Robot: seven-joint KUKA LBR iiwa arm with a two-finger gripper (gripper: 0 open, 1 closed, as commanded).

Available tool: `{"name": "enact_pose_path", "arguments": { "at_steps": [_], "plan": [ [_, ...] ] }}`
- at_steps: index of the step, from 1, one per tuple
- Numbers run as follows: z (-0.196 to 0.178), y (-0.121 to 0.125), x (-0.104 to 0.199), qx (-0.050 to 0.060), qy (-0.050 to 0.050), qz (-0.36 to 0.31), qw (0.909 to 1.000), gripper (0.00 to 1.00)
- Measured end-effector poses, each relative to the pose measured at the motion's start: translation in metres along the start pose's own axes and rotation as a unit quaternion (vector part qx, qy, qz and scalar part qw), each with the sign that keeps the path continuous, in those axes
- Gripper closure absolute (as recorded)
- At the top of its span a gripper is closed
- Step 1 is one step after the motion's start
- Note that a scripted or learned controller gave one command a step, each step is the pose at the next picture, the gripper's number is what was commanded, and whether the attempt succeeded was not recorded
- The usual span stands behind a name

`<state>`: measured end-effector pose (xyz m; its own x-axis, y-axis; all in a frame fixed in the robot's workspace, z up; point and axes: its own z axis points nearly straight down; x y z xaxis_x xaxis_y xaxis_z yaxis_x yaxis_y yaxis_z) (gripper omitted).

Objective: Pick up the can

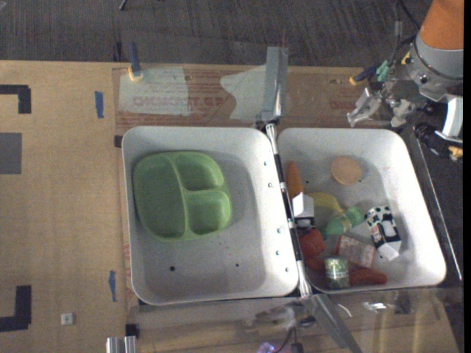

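On the table [66, 197], two shallow white bins are set side by side, touching along a central seam. The left bin [213, 271] is occupied by a green divided plate [182, 194], which lies flat in its upper half. The right bin [412, 168] is loaded with several small items grouped toward its lower left area.

The can [337, 269] is located near the front edge of the right bin, standing upright with its greenish top turned toward the camera. It is flanked by a red item [312, 243] on its left and a reddish item [366, 276] on its right, both of which appear to touch it. A small pinkish carton [357, 250] is positioned just behind it. A black-and-white patterned box [384, 231] lies further right. A tan round disc [346, 170] rests apart from the group, toward the back of the bin. An orange carrot-shaped item [294, 179] is placed along the seam, and a yellow piece [327, 201] and a green piece [346, 220] are seen near the middle.

The gripper [366, 109] is held above the back rim of the right bin, well apart from the can. The jaws are seen slightly parted, and nothing is held between them.
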<state>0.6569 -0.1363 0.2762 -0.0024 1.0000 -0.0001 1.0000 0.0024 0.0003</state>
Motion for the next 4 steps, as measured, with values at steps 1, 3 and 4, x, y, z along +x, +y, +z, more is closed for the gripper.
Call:
{"name": "enact_pose_path", "arguments": {
  "at_steps": [1,3,4],
  "plan": [
    [0.106,0.010,0.014,0.001,0.000,0.035,0.9994,0.00],
    [0.191,0.004,0.043,0.001,0.001,0.155,0.9880,0.00],
    [0.191,0.010,0.043,0.000,0.000,0.172,0.9851,0.00]
  ]
}}
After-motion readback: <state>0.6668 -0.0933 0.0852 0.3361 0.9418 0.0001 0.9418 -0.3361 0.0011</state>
